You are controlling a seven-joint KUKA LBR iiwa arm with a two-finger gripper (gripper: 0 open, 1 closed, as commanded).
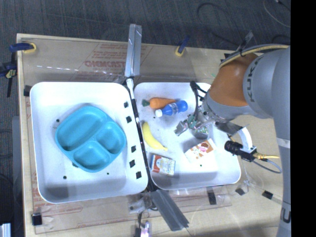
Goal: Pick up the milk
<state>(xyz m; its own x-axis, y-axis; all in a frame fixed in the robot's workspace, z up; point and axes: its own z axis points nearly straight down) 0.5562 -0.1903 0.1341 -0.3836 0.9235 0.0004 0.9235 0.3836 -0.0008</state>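
Milk (199,151) lying flat, long axis diagonal toward right bin's (224,177) near corner, open floor around. Gripper (190,124) just above, finger state unclear.

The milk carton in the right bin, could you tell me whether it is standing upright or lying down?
Lying down. The milk carton rests flat on the floor of the right bin, printed face up, just below the tool.
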